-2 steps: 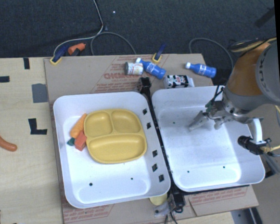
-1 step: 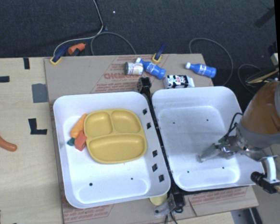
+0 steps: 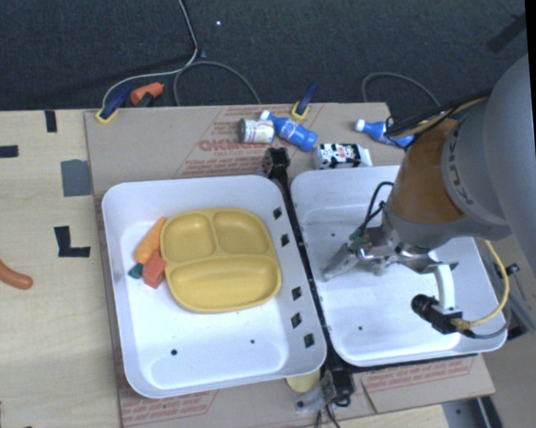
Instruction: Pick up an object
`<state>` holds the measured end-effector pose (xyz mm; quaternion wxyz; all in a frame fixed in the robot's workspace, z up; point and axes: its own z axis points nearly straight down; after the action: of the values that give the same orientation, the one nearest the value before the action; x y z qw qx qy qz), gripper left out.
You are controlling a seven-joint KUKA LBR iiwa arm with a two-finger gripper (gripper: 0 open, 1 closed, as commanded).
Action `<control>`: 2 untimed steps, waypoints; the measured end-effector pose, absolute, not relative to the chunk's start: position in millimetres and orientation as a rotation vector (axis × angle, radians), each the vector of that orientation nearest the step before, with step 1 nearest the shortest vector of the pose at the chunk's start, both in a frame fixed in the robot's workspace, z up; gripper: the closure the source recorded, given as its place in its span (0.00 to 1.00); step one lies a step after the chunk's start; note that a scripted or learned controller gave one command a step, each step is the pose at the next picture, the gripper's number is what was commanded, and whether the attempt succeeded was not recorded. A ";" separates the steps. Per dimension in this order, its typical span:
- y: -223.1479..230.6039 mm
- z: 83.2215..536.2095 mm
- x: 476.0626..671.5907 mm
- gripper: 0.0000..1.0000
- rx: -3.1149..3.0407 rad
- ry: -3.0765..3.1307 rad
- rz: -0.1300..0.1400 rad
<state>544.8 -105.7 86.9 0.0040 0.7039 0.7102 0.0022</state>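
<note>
Looking down on the bench, we see two white bins side by side on a cardboard sheet (image 3: 217, 148); the left bin (image 3: 216, 369) bears a yellow tray (image 3: 221, 258) with three compartments, lying a little left of the bin's middle; against the tray's left edge lie an orange carrot (image 3: 148, 241) and, just nearer us, a small red and green piece (image 3: 150, 273) whose kind we cannot tell.

The right bin (image 3: 389, 342) takes the arm (image 3: 468, 170), which reaches in from the right with its orange band over the bin's far right part; the gripper (image 3: 339, 266) hangs low over the bin's left half, pointing left toward the wall between the bins; we cannot tell how far its jaws stand apart, and we see nothing between them.

Beyond the bins, on the cardboard's far edge, lie a white bottle (image 3: 256, 129), a blue bottle (image 3: 297, 132) just right of it, and a black and white toy (image 3: 342, 155) near the right bin's far rim; a blue clamp (image 3: 386, 133) sits further right, and a yellow and orange clamp (image 3: 130, 99) at the cardboard's far left corner.

Well apart from all this, on the wooden bench at far left, lies a sausage (image 3: 7, 269); a black cable (image 3: 189, 30) runs off over the dark floor at the far side.
</note>
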 end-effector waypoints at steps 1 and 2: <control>-91.1 150.6 673.5 0.00 2.205 2.220 0.015; -96.4 83.6 603.8 0.00 2.220 2.220 -0.001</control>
<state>603.8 -96.4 83.6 0.0012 0.7071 0.7071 -0.0002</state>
